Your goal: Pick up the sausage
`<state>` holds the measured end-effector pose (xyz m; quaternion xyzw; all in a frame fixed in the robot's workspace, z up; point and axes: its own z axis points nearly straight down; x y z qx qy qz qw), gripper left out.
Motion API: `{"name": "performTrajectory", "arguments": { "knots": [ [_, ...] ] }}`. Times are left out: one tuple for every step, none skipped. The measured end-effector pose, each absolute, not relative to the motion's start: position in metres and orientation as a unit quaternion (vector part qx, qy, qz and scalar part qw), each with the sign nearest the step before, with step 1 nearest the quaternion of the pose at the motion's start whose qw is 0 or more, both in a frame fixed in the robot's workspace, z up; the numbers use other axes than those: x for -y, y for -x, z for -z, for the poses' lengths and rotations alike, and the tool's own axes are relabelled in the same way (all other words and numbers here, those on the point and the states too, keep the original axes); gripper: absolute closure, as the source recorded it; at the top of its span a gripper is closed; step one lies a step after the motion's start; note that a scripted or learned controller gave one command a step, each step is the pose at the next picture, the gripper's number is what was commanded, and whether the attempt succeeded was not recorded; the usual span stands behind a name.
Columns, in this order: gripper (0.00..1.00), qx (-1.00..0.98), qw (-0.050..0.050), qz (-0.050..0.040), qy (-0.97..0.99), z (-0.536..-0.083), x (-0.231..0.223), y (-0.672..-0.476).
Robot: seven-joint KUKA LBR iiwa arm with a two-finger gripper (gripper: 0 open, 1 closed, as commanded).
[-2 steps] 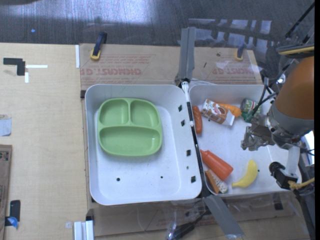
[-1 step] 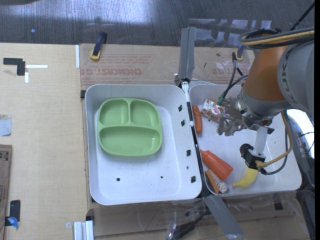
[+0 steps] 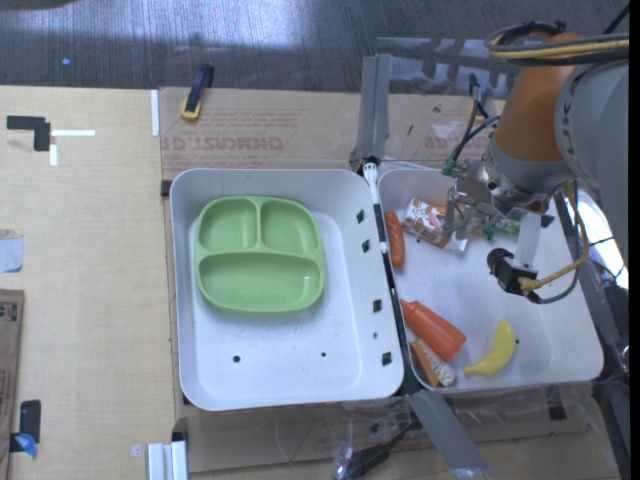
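Two white bins: left [image 3: 190,298] with green divided plate [image 3: 260,253]; right [image 3: 560,358] with sausage [image 3: 396,240] against left wall, gripper [image 3: 462,218] above snack packet [image 3: 428,221], grip state indiscernible.

Green plate [image 3: 260,253], yellow banana [image 3: 495,349], orange-red sausage [image 3: 396,240], white bins [image 3: 280,368].

A: Can you read the gripper [image 3: 470,218]?
B: No, its fingers are lost in cables and shadow.
A: The arm [image 3: 560,98]?
B: Cut off by the right edge.
A: That packet [image 3: 432,220] under it?
B: Partly covered, its label too small to read.
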<state>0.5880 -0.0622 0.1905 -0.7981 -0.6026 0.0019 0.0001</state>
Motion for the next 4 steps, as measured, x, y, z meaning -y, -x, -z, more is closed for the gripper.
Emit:
{"name": "performTrajectory", "arguments": {
  "knots": [
    [0.00, 0.616, 0.001, -0.0016, 0.787, -0.092, 0.098, -0.518],
    [0.00, 0.556, 0.000, -0.0013, 0.831, -0.171, 0.100, -0.604],
    [0.00, 0.556, 0.000, -0.0016, 0.831, -0.149, 0.096, -0.658],
    [0.00, 0.594, 0.000, -0.0016, 0.805, -0.126, 0.167, -0.596]
  ]
}}
